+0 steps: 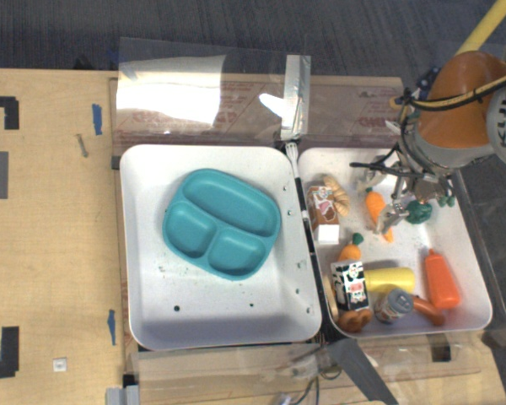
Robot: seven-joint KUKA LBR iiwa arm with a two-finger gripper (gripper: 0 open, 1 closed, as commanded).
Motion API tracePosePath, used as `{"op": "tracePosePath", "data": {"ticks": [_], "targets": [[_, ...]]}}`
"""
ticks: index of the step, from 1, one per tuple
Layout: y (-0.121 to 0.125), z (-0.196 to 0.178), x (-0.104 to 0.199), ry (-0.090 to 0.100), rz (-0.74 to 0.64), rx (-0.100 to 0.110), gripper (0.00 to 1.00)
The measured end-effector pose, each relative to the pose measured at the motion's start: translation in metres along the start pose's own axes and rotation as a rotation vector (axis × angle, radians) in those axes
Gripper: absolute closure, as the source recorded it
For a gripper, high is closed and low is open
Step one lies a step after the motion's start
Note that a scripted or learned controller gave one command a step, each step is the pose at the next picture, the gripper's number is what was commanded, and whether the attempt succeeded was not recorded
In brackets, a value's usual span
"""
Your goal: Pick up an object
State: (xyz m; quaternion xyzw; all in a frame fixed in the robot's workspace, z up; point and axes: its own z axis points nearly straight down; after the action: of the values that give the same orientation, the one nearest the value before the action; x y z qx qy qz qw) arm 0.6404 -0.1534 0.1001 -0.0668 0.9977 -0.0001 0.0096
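From the camera view above the bench (51,226), the arm (464,99) is reaching in from three o'clock and hanging its tool (402,207) low over the upper part of the right bin (476,306). Whether the tool is spread or pressed together, I cannot tell; the wrist and cables are hiding it. A small orange carrot (374,206) is lying just beside it at nine o'clock, long axis running twelve to six. I judge it the likeliest target, since the tool is hovering so close. A green toy (420,213) is sitting at three o'clock of the tool. The left bin (143,310) is holding a teal divided plate (223,223), probably parked there out of the way.
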Motion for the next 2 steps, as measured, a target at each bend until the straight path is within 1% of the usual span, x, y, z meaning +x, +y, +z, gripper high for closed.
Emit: {"op": "tracePosePath", "data": {"ticks": [1, 2], "targets": [[0.012, 0.012, 0.001, 0.010, -0.011, 0.000, 0.00], [0.012, -0.001, -0.003, -0.003, -0.011, 0.003, 1.00]]}}
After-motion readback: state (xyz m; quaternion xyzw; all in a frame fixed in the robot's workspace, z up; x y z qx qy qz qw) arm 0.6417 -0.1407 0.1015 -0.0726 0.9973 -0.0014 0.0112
